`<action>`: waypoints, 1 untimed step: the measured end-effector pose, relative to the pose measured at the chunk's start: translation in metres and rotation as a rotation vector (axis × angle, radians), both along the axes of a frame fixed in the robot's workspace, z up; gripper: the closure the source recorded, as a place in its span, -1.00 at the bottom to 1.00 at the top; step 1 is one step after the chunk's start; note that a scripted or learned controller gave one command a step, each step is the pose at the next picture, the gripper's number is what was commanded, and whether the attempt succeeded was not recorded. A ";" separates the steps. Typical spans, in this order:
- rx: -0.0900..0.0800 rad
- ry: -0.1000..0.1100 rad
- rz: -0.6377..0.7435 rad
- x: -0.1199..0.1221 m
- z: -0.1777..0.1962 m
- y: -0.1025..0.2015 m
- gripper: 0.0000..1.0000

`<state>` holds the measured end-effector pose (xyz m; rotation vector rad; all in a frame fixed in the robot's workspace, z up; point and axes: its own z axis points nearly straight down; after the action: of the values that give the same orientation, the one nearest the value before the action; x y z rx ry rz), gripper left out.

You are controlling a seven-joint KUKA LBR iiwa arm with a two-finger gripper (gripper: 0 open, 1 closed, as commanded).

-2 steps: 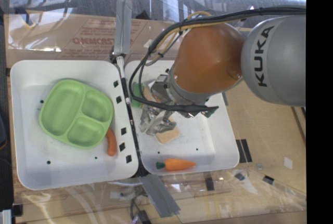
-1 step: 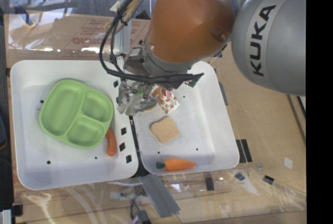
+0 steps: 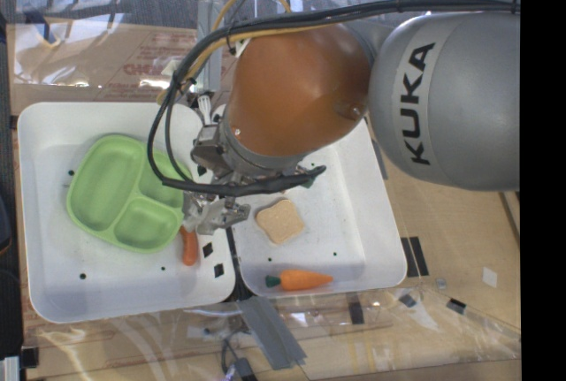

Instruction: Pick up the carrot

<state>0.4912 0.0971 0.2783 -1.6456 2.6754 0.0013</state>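
Note:
The carrot [image 3: 301, 279], orange with a green stub at its left end, lies on its side near the front wall of the right bin [image 3: 354, 194]. My gripper [image 3: 212, 216] hangs over the divide between the two bins, up and to the left of the carrot and well apart from it. The arm's big orange band hides most of the gripper from above. A small orange-red stick-shaped item [image 3: 189, 247] lies just below the gripper in the left bin [image 3: 53, 264].
A green sectioned plate [image 3: 115, 189] sits in the left bin, with the stick-shaped item at its lower right edge. A slice of toast [image 3: 280, 222] rests in the right bin, between the gripper and the carrot. Black cables loop from the arm over the plate.

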 end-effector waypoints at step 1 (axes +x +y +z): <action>-0.001 -0.005 0.404 -0.013 0.034 -0.023 1.00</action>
<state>0.4777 0.0741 0.3120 -2.1461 2.2888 -0.0034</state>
